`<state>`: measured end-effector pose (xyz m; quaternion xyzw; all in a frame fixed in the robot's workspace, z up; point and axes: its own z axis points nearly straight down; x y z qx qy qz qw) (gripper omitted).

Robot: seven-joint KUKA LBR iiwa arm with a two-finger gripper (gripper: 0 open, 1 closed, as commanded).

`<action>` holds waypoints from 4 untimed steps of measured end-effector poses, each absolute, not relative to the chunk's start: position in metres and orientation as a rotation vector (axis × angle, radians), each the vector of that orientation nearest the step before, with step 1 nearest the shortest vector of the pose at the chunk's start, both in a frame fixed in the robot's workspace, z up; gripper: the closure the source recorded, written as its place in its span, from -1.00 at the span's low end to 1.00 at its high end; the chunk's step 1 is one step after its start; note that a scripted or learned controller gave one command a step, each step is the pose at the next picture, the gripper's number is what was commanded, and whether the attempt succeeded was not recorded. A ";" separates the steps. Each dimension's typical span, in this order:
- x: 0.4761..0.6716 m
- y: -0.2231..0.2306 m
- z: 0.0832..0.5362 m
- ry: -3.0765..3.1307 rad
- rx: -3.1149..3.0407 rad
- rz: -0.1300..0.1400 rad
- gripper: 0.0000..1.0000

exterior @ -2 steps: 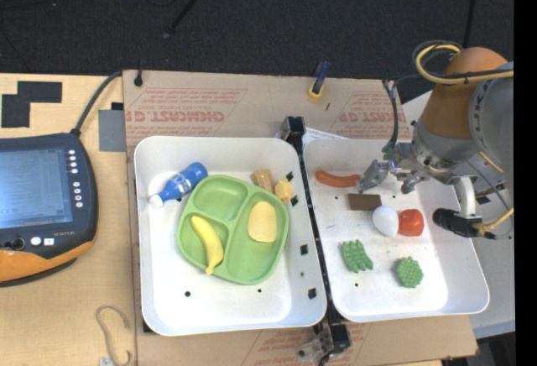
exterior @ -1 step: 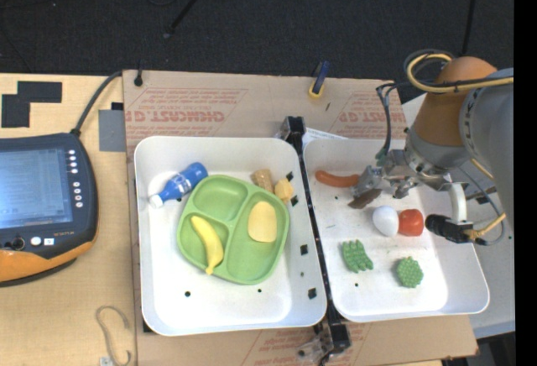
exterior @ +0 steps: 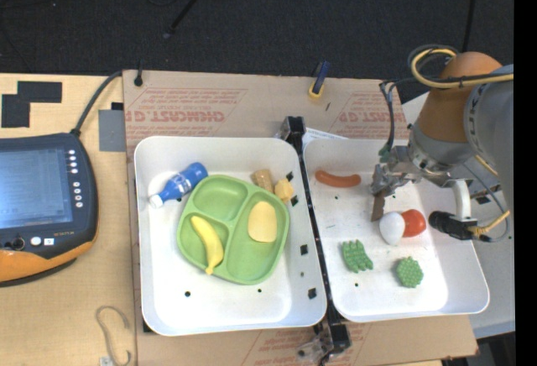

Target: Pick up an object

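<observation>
Cardboard-covered table (exterior: 210, 108) under a dark backdrop, bearing two shallow white bins side by side; a handheld screen unit (exterior: 42, 201) lies at far left.

Left bin (exterior: 159, 289): one green divided plate (exterior: 235, 228) holding a banana (exterior: 207, 242) in its left section and a pale yellow oval piece (exterior: 263, 222) in its right section. A blue-and-white bottle (exterior: 178, 184) lies beside the plate's upper left edge, cap end pointing lower left. Two small tan and yellow pieces (exterior: 275, 183) sit just past the plate's upper right rim.

Right bin (exterior: 470, 293): one sausage (exterior: 337, 180) near the upper left, long axis running left to right. One red-and-white object (exterior: 402, 225) at centre right, long axis left to right, white end pointing left. Two green items near the front: a ridged one (exterior: 356, 256) and a round bumpy one (exterior: 409, 272).

Claw (exterior: 379, 206): hangs over the right bin, tip just beside the white end of the red-and-white object; whether spread or pressed together cannot be told.
</observation>
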<state>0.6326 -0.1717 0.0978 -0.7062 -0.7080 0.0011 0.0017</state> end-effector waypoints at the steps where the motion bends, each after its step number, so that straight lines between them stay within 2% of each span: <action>1: 0.628 -0.164 0.152 -2.222 -2.222 -0.001 1.00; 2: 0.634 -0.168 0.214 -2.223 -2.224 -0.002 1.00; 3: 0.634 -0.169 0.228 -2.222 -2.221 0.000 1.00; 4: 0.620 -0.116 0.233 -2.221 -2.216 0.002 1.00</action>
